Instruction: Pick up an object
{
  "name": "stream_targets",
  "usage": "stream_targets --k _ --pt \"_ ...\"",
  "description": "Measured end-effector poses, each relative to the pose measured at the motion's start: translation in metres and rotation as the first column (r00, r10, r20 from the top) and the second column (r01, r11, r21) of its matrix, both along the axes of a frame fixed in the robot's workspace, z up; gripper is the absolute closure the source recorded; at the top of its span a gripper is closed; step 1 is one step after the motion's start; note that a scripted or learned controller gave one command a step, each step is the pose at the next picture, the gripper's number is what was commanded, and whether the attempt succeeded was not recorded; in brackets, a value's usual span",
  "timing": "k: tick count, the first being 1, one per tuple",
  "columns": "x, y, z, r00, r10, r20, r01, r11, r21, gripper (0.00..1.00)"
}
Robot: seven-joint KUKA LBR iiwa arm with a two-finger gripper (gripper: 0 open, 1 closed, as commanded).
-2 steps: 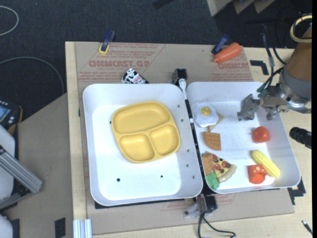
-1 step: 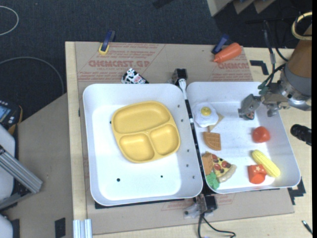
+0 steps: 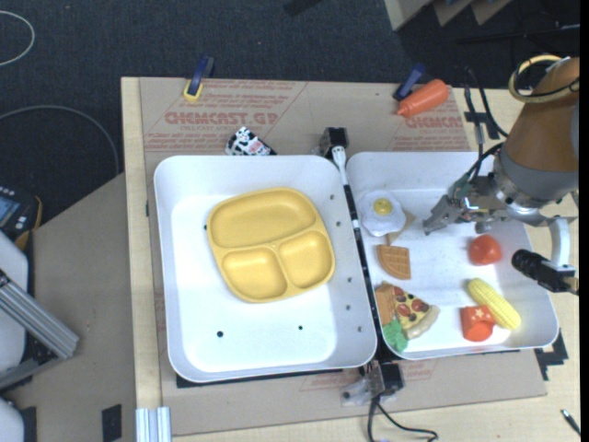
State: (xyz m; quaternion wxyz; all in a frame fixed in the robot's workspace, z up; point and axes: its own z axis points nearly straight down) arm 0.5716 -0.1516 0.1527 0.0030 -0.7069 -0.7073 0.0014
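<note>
pincer point(image 3: 440, 219) – R bin point(image 3: 433, 166) | above waffle point(image 3: 396, 261) – beside egg point(image 3: 382, 210)

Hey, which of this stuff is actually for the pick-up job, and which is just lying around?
For the job: gripper, fried egg, waffle, pizza slice, tomato, corn cob.
Lying about: yellow divided plate, orange carrot on the bench.

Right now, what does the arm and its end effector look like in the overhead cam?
The arm comes in from the right: a rounded grey body with an orange band above the wrist and a yellowish ring at its top. Black cables run beside it. The gripper is a compact grey-metal assembly ending in thin dark jaws. A black cylindrical part sticks out lower right.
</note>
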Motion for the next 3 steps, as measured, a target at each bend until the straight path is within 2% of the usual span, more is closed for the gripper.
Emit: stream_targets --k 1,2,3 --pt "-0.007 0.010 -0.053 1.000 -0.001 -0.002 0.001 1.000 0.001 0.00" --pt "-0.007 0.010 -0.069 1.000 -0.001 0.002 0.001 1.000 -0.001 0.00" --pt "-0.006 0.010 -0.057 1.000 -0.002 0.006 0.002 1.000 -0.002 1.00"
